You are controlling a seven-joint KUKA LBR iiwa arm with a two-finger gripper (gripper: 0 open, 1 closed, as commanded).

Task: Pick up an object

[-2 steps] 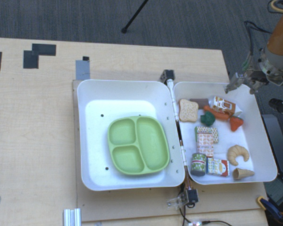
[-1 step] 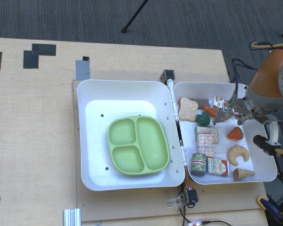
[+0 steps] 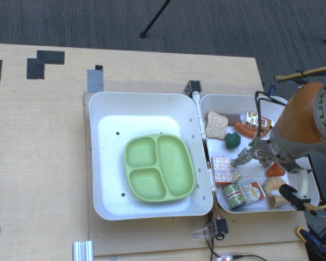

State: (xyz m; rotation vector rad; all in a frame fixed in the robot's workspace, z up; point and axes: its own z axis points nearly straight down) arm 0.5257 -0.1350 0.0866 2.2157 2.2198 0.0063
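Near: green-labelled tin can (image 3: 234,196) lay on its side at right bin's (image 3: 315,192) front | Mid: end effector (image 3: 240,159) hung low, finger spread not readable; red-and-white patterned flat packet (image 3: 222,170) lay just left-front, nearly beneath | Far: dark green broccoli piece (image 3: 232,140), tan bread slice (image 3: 216,125) | Left bin (image 3: 106,145): light green three-section plastic plate (image 3: 160,168).

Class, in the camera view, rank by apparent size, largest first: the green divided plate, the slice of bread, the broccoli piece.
1. Green divided plate, by far the largest.
2. Slice of bread.
3. Broccoli piece, the smallest.
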